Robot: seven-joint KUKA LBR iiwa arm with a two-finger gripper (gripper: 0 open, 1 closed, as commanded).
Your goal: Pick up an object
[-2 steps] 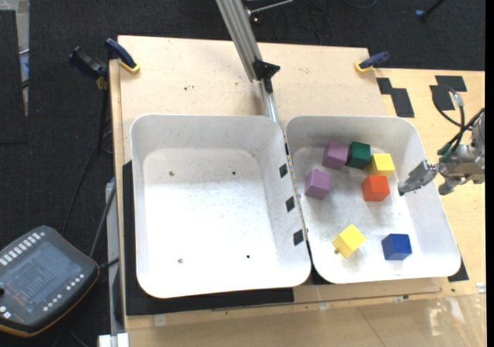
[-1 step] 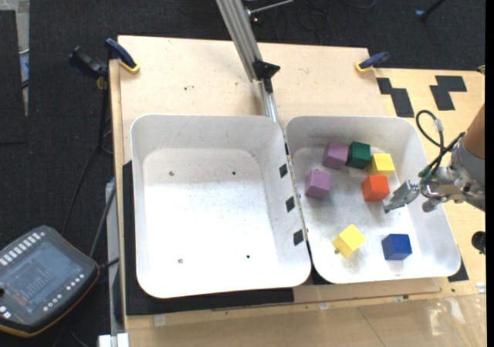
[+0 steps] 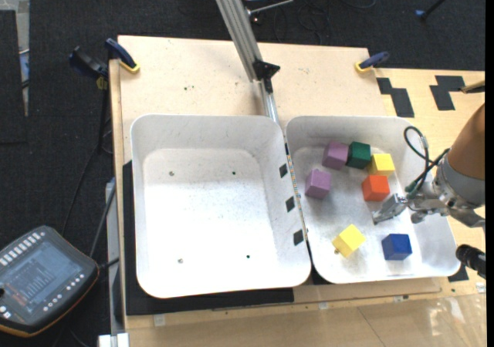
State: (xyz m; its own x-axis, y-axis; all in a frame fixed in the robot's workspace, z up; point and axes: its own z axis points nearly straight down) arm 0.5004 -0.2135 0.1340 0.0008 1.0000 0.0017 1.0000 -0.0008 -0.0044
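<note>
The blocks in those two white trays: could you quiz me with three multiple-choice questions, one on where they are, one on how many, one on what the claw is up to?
1. The blocks lie in which bin?
A. left
B. right
C. both

2. How many blocks are purple?
A. two
B. one
C. four

3. The gripper is:
A. lifting the green block
B. outside the bins
C. low in the bin among the blocks

Answers:
1 B, all seven sit in the right bin.
2 A, one purple block by the green block, another purple block lower left.
3 C, the gripper sits below the orange block.
</note>
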